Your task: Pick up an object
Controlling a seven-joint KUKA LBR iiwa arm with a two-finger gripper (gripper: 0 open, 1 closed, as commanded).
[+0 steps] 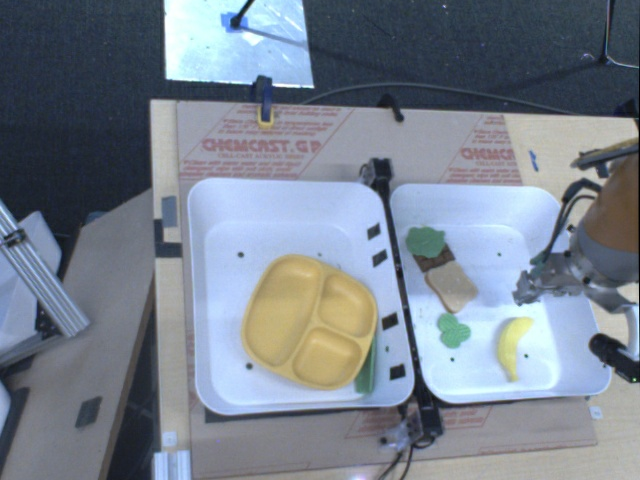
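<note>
Arm: the grey arm [608, 230] with its orange band entered from the right edge of the camera view and leaned over the right side of the right bin.
Gripper: the gripper [528, 288] sat low over the right bin, just above and to the right of the banana; whether it was apart or together could not be told from this view, and nothing was seen between its tips.
Right bin: the shallow white right bin [480, 200] held four small things, spread through its middle and lower part.
Banana: a yellow banana [513, 345] lay near the bin's lower right, its length running roughly top to bottom, close under the gripper but apart from it.
Bread slice: a tan bread slice [452, 287] lay near the bin's middle, its upper end touching a brown piece [436, 260].
Upper green piece: a green leafy piece [425, 240] sat at the top of that brown piece, towards the bin's left wall.
Lower green piece: a smaller green piece [454, 331] lay below the bread slice, to the left of the banana.
Left bin: the left bin [220, 218] held a yellow divided plate [310, 320] with three compartments, resting towards its lower right.
Green strip: a thin green thing [365, 370] stuck out from under the plate's lower right edge; what it was could not be made out.
Bench: both bins stood side by side on a tan board [330, 138] with red lettering.
</note>
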